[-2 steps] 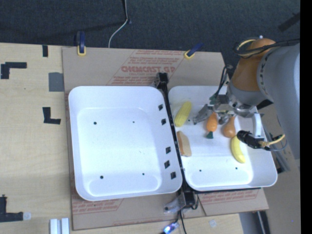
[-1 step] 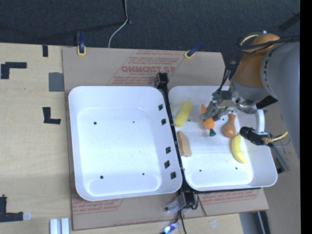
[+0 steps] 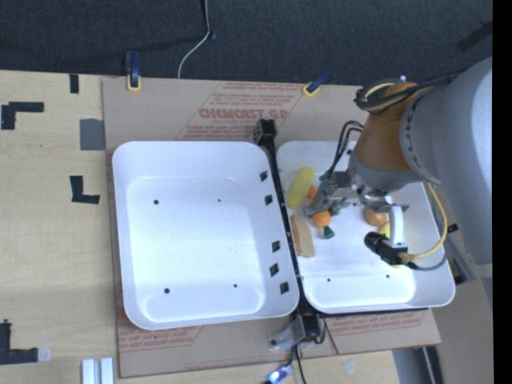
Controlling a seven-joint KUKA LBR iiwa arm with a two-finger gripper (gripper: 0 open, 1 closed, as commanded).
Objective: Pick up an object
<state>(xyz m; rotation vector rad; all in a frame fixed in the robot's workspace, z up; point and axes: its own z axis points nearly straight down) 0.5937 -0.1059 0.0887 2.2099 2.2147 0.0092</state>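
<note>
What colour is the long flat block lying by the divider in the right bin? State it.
Light brown, like bare wood. The block shows in the camera view, in the right bin.

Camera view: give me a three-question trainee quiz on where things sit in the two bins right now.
1. True or false: the yellow banana-shaped toy lies in the left white bin.
2. The gripper is over which bin? A) left B) right
3. Fill in: the tan wooden block lies next to the black ____ between the bins.

Key:
1. False; it lies in the right white bin.
2. B, close to the small orange toy.
3. Divider.
</note>
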